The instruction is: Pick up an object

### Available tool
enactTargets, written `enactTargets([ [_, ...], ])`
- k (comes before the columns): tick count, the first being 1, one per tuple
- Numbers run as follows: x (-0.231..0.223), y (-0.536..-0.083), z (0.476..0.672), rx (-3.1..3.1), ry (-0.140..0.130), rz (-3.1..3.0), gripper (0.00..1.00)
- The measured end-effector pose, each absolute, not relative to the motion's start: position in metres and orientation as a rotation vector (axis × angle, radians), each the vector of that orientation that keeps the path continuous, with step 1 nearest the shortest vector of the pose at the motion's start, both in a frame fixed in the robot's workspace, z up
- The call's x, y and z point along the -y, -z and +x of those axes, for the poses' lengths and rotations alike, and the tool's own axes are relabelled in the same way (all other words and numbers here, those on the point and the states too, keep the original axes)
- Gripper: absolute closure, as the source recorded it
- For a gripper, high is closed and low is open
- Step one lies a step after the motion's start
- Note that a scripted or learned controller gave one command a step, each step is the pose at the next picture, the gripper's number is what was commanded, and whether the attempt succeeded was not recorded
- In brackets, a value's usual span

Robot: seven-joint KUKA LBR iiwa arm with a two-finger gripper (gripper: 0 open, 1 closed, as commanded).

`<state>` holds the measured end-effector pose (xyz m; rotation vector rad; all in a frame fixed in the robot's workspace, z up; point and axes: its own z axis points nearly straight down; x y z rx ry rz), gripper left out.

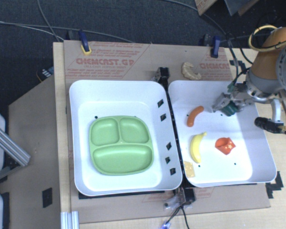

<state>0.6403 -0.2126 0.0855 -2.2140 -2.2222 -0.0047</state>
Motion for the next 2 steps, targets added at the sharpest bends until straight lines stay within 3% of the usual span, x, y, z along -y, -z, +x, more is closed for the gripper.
enactTargets([
  [1,0.214,-0.098,0.641,2.226,0.003,-2.217,1.00],
  [2,0.212,-0.142,0.640,2.226,0.004,-2.223,1.00],
])
